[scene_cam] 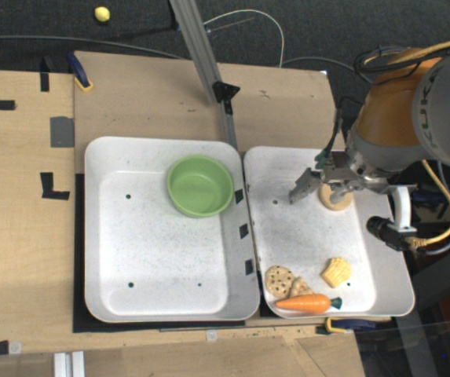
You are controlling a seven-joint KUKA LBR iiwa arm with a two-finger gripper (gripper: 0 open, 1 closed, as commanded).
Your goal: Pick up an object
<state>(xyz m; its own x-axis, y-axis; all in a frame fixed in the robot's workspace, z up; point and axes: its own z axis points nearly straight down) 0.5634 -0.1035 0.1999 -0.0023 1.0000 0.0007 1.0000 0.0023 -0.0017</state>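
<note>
Two white bins sit side by side on the desk (154, 108). The left bin (107, 234) carries a green bowl (200, 184) toward its twelve o'clock. In the right bin (303, 226), a carrot (307, 305), a cookie (278, 278) and a corn piece (335, 272) lie at six o'clock, untouched. The pincer (319, 188) hangs near twelve o'clock with fingers spread and nothing between them, beside a tan round piece (336, 199). We judge the pick not yet made; descent, closing and lifting remain.
</note>
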